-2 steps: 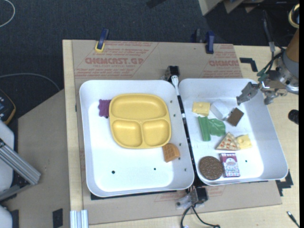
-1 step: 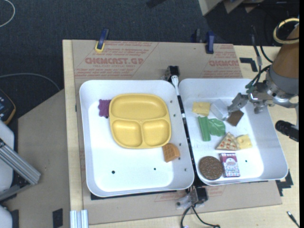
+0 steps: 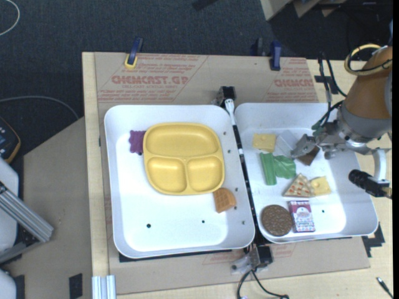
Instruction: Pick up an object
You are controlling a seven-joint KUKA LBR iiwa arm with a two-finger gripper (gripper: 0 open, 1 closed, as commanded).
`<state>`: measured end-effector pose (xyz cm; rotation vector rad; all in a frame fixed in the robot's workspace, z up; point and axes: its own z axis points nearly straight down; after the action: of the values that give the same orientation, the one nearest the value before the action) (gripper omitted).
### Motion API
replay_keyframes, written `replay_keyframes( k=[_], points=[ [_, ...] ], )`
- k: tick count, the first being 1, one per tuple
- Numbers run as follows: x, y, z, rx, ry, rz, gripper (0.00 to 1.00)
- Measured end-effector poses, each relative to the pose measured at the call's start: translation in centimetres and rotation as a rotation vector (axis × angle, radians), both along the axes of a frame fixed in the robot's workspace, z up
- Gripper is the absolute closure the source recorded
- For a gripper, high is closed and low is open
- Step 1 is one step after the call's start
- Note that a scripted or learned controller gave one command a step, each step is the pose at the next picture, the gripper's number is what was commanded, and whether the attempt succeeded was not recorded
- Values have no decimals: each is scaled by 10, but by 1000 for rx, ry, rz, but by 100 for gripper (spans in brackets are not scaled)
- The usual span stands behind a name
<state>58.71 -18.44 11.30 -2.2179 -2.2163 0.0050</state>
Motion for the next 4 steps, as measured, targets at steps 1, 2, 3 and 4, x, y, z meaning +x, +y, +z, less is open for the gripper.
replay_keyframes(
  k=[1,2,3,4],
  points=[
    [0,1,-30,-1,-3,1,0],
    [1,0,-17,-2,-8,0,100],
    [-5,6,31,-4,-11,1,100],
    [-10,9,75,-4,-11,2,100]
  ],
)
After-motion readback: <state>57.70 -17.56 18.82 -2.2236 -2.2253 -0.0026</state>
